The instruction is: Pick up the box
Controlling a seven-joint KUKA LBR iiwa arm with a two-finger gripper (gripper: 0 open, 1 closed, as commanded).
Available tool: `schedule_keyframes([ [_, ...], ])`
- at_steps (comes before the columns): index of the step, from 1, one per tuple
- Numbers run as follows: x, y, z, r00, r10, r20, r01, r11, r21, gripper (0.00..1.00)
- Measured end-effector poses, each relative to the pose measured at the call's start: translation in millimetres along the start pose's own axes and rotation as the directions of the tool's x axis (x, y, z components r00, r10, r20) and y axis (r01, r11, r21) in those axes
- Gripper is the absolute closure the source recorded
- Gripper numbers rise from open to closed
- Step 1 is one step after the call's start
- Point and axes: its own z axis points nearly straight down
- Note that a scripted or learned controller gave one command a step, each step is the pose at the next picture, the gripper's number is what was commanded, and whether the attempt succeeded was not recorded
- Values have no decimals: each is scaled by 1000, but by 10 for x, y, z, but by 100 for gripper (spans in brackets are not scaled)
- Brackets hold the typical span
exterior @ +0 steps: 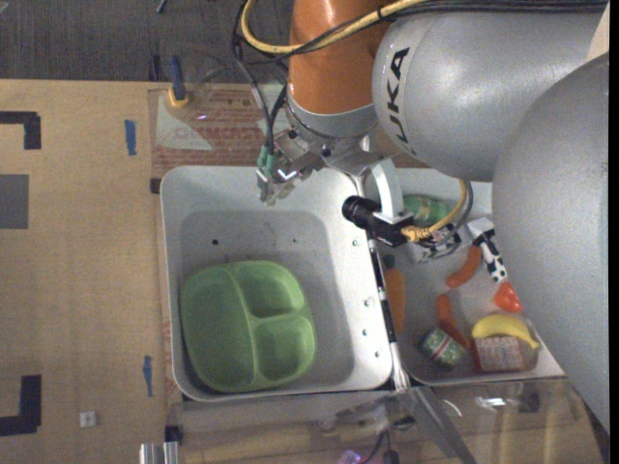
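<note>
Your box (500, 355) lies in the right bin (556, 361), at its near edge, just under the banana (504, 330) and touching it. Beside the box, toward the divider, sits a small can (441, 347); an orange carrot-like piece (446, 308) lies just beyond the can. The pincer (271, 184) hangs well apart from the box, over the far wall of the left bin (184, 220), above the green divided plate (250, 326). You cannot tell whether the pincer is open or closed; nothing shows between its tips.
</note>
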Motion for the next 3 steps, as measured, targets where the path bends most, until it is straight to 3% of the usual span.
schedule_keyframes([
  [2, -24, 172, -6, 1000, 13, 4, -13, 1000, -7, 100],
  [3, -67, 569, 258, 997, 83, 1, -83, 997, -2, 100],
])
